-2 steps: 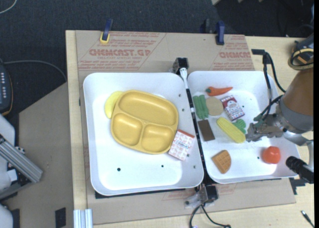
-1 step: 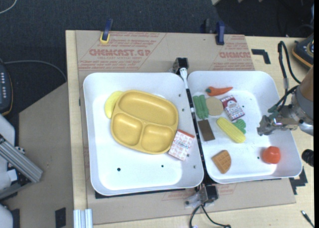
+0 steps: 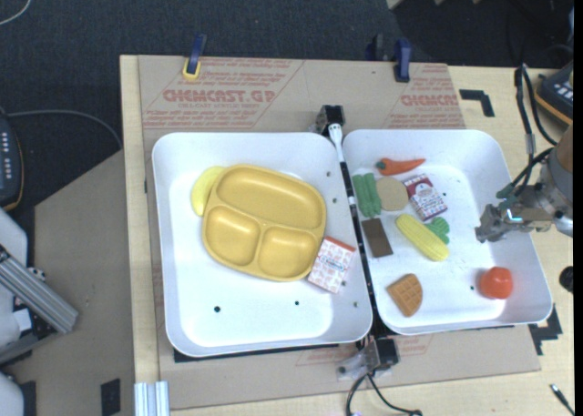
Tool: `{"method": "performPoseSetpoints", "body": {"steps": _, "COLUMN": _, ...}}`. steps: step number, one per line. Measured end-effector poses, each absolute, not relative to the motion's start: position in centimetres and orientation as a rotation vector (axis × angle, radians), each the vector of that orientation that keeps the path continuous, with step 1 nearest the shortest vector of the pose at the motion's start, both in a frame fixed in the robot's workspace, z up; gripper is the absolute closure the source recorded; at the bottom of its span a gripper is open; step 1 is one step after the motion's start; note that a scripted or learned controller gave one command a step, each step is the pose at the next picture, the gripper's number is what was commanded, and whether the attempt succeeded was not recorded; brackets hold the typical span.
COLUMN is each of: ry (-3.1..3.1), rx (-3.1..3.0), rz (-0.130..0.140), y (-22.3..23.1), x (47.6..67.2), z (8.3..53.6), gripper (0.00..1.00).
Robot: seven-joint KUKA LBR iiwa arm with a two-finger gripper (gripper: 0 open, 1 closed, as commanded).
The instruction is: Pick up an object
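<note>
The worktop [image 3: 273, 86] carries two shallow white bins side by side. The left bin [image 3: 182, 250] holds a yellow divided tray [image 3: 262, 221], which lies over a yellow object [image 3: 204, 188] showing at the tray's upper left. A small red-and-white packet [image 3: 332, 265] leans against the tray's lower right corner.

The right bin [image 3: 474, 155] holds the loose items. Toy carrot [image 3: 401, 166] lies at upper centre of the bin. Green item [image 3: 365, 194] lies along the left wall, with a beige disc [image 3: 392, 194] just beside it. Red-and-white carton [image 3: 424, 197] sits right of the disc. Brown bar [image 3: 375, 237] lies below the green item. Yellow corn cob [image 3: 421, 237] lies at centre, a small green piece [image 3: 440, 226] touching its right end. An orange-brown biscuit-like piece [image 3: 405, 293] sits at the lower left of this bin, and a red tomato [image 3: 496, 283] sits at lower right.

The gripper [image 3: 496, 223] is over the right side of the right bin, above the tomato and apart from it. Nothing is seen between the fingers; whether they are released or clenched cannot be told.
</note>
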State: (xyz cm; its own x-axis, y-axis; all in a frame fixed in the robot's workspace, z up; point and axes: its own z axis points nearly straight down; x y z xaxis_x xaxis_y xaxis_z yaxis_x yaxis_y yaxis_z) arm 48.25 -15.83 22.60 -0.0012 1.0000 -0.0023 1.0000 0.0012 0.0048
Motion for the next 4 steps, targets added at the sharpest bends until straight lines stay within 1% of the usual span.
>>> {"method": "performPoseSetpoints", "body": {"steps": 1, "ry": 2.227, "rx": 2.215, "rz": 0.004, "y": -11.4, "x": 50.9, "z": 21.5, "gripper": 1.00}}
{"method": "performPoseSetpoints", "body": {"steps": 2, "ry": 2.227, "rx": 2.214, "rz": 0.004, "y": -7.2, "x": 52.8, "z": 21.6, "gripper": 1.00}}
{"method": "performPoseSetpoints", "body": {"steps": 3, "ry": 2.226, "rx": 2.214, "rz": 0.005, "y": -3.1, "x": 56.1, "z": 21.4, "gripper": 1.00}}
{"method": "performPoseSetpoints", "body": {"steps": 4, "ry": 2.220, "rx": 2.218, "rz": 0.003, "y": -3.7, "x": 55.8, "z": 23.3, "gripper": 1.00}}
